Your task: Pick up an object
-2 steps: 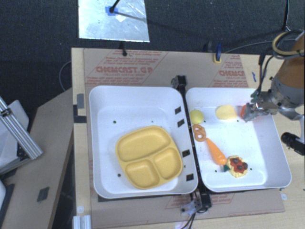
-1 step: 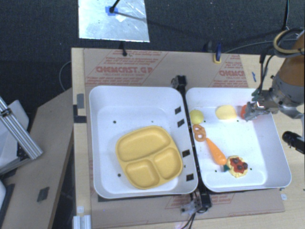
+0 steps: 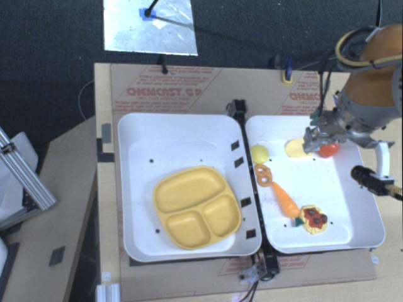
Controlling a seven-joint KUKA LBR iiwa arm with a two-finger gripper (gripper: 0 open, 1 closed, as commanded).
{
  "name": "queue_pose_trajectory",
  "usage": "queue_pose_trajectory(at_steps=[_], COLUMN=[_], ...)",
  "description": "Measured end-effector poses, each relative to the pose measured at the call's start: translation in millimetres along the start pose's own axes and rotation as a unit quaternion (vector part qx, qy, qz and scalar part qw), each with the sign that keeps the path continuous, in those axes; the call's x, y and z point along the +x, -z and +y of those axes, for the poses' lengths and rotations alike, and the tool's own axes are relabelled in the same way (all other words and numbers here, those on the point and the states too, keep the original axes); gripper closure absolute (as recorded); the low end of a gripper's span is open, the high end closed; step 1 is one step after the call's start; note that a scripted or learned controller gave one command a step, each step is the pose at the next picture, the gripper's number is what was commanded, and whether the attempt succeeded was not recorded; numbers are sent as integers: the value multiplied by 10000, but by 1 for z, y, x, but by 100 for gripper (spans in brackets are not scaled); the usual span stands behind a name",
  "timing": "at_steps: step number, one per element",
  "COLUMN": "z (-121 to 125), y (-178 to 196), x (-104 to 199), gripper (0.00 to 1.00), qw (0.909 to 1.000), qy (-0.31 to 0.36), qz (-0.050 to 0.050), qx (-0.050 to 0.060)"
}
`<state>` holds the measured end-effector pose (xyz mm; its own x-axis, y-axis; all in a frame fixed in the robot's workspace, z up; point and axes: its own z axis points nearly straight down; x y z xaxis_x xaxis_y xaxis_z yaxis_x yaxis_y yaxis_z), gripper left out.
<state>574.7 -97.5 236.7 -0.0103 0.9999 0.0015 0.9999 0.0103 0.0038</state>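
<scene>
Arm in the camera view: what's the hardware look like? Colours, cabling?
Grey arm with a broad orange band above the wrist. A yellowish cable loops beside the band, with dark cables alongside. The gripper is grey metal.

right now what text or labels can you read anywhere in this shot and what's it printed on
"CHEMCAST GP", red print on the brown protective sheet behind the left bin; it repeats behind the right bin, cut off there by the arm.
More red print runs along the sheet's front edge, too small to read.
No readable text elsewhere.
</scene>
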Motion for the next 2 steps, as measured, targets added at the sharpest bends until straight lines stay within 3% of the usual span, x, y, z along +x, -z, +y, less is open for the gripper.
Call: queue_pose_trajectory(at_steps=[2], z=[30], y=[4], x=[111], gripper=[100], qw=[10000], qy=[6], qz=[4], qx=[2])
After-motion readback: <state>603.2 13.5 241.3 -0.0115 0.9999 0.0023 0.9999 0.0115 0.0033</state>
